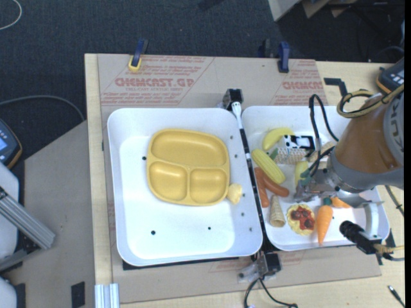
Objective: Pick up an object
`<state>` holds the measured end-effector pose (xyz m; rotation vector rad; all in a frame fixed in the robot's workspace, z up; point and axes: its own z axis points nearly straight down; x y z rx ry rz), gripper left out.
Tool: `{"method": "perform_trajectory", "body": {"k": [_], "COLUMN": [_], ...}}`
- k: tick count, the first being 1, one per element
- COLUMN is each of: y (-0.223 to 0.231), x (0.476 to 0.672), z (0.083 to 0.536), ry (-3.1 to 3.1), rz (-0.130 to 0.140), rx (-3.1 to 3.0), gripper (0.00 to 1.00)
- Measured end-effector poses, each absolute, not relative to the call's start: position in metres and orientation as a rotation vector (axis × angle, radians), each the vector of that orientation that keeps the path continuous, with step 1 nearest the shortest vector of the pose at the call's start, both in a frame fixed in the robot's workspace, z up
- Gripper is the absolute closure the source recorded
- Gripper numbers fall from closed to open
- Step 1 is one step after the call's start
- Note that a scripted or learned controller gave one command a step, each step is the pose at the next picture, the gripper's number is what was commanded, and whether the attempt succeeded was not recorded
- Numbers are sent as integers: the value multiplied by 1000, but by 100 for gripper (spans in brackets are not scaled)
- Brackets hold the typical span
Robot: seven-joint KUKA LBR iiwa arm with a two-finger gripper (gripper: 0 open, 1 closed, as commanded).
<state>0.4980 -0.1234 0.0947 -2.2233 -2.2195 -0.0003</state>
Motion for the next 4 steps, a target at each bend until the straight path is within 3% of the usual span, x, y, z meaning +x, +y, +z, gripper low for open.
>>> {"method": "perform_trajectory", "body": {"k": [3, 4], "y": [-129, -100], "x": [512, 559], "z": [226, 223], "ry": [-2226, -2230], "rz": [-3, -5], "rx": [-2223, -2219], "gripper": [100, 100]}}
